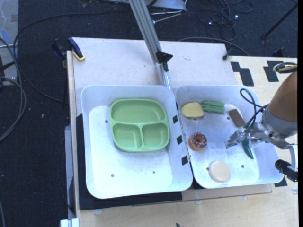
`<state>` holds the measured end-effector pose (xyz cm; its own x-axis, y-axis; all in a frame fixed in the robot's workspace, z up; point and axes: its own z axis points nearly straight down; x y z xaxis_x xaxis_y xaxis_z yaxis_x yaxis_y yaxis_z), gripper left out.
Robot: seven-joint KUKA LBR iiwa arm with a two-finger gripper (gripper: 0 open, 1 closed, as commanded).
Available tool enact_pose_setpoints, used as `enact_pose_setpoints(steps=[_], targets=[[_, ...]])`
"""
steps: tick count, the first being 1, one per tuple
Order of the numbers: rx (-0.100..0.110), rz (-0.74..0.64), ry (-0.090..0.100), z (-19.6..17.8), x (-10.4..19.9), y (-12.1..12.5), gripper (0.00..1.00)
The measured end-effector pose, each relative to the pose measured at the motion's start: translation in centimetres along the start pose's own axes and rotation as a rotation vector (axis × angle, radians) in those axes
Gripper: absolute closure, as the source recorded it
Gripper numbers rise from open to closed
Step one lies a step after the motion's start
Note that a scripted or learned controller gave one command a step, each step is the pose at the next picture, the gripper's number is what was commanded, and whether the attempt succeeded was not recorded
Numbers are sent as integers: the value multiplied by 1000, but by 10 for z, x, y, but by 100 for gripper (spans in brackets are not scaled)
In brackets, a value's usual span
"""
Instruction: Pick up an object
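Observation:
My gripper point(240, 139) hangs low over the right side of the right bin point(265, 176), reaching in from the right. A small dark green object point(248, 149) lies right at the gripper's tip; whether it is gripped is unclear. To the left of the gripper sits a chocolate donut point(198, 141). A cream round piece point(219, 171) lies near the bin's front. A yellow lemon-like piece point(192, 110), a light green vegetable point(214, 107) and a brown block point(236, 117) lie along the back of the bin.
The left bin point(94, 164) holds a light green divided plate point(140, 125). A slanted metal pole point(147, 25) rises from the bench behind the bins. A black cable point(248, 100) loops above the gripper.

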<state>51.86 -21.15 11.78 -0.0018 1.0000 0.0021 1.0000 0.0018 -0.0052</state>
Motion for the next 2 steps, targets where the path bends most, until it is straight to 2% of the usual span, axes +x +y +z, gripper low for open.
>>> enact_pose_setpoints(steps=[1, 2], targets=[[-8, 2, -4, 24, 0, 1, 0], [-13, 2, -8, 12, -1, 3, 100]])
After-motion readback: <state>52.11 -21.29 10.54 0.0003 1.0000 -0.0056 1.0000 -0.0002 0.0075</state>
